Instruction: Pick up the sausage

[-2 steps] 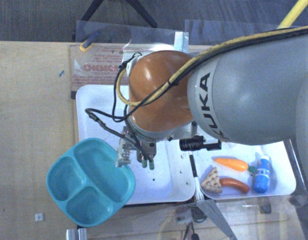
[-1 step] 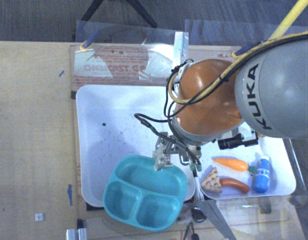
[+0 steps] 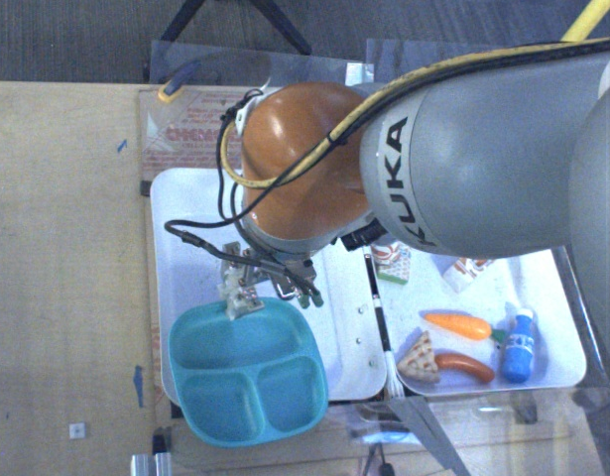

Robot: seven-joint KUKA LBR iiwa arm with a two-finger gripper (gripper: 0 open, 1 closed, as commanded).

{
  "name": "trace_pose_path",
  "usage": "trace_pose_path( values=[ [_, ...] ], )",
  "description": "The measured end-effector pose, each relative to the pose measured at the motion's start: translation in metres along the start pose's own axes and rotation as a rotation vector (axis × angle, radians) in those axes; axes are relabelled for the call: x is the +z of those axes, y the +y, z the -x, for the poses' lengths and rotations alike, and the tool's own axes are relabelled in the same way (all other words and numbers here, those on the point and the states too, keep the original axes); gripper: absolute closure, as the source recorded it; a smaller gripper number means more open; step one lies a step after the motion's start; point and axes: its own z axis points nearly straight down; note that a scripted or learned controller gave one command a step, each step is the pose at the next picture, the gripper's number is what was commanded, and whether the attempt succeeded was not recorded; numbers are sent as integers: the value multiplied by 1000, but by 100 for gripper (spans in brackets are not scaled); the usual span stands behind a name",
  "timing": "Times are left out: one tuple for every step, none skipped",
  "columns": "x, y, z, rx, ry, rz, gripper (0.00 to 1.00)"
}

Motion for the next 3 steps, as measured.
trace_pose_path(
  values=[
    [72, -4, -7, 649, 9, -11, 100],
    [119, -11, -34, 263, -13, -1, 100],
    [31, 4, -17, -1, 0, 0, 100]
  ],
)
